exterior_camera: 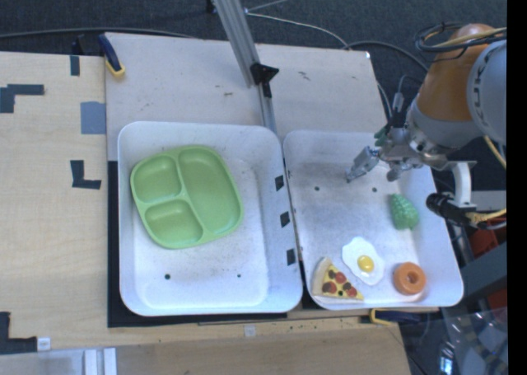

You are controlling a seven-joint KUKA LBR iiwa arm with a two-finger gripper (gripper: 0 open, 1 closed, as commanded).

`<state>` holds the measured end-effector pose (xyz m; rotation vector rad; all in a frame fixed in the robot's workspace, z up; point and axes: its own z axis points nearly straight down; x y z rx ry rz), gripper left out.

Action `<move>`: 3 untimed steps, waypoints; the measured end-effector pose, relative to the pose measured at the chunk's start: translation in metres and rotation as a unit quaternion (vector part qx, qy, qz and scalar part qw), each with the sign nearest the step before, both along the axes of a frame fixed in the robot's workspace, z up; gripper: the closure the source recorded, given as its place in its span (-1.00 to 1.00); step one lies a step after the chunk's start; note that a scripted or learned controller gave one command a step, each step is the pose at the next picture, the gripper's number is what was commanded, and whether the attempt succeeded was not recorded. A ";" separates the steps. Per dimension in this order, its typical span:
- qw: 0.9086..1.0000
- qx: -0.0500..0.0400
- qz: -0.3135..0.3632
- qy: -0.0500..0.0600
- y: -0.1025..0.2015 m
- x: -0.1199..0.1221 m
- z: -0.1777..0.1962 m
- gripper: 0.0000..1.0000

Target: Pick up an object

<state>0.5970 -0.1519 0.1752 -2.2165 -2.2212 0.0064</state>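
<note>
A: What sits in the left bin (140, 283)?

B: A divided plate (185, 196), lying in its left half, toward the middle between near and far.

A: And the right bin (317, 159)?

B: Four things, all toward its right and near side. A broccoli piece (403, 212) lies by the right wall. Nearer than that, a fried egg (363, 261) lies between a pizza slice (336, 280) on its left, at the near wall, and a doughnut (409, 278) on its right. The gripper (380, 169) hangs over the bin's far part, left of and farther than the broccoli piece.

Green divided tray (185, 195); orange doughnut (409, 278); white bins (140, 283).
</note>
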 end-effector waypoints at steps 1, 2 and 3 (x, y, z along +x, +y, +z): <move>1.000 0.000 0.000 0.000 -0.004 0.004 -0.046 -1.00; 1.000 -0.001 0.000 -0.002 -0.003 0.004 -0.088 -1.00; 1.000 0.000 0.001 -0.002 -0.002 0.004 -0.077 1.00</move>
